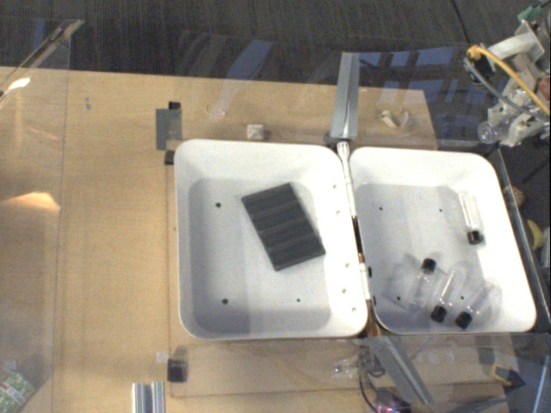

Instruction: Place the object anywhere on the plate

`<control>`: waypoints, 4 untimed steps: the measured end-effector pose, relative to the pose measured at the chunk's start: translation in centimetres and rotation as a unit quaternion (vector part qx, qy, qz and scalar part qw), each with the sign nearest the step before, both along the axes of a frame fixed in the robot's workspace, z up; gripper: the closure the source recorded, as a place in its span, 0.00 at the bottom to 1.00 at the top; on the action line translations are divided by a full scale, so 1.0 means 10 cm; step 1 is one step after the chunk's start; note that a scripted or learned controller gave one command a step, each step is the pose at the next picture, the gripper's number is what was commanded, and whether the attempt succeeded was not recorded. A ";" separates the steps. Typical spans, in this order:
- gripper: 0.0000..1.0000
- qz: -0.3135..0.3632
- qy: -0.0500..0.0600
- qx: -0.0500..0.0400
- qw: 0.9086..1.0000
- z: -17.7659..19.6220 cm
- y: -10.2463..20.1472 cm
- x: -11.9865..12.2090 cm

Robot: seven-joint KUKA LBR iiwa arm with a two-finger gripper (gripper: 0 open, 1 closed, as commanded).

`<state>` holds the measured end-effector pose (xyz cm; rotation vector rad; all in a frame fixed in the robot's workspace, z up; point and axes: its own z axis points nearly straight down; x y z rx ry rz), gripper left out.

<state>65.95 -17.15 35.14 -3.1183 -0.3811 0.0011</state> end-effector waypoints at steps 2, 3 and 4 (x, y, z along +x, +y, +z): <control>1.00 -0.004 0.002 0.001 1.000 0.30 -0.21 0.04; 1.00 0.002 0.003 0.001 1.000 0.39 -0.18 0.05; 1.00 0.008 0.005 0.001 1.000 0.48 -0.15 0.06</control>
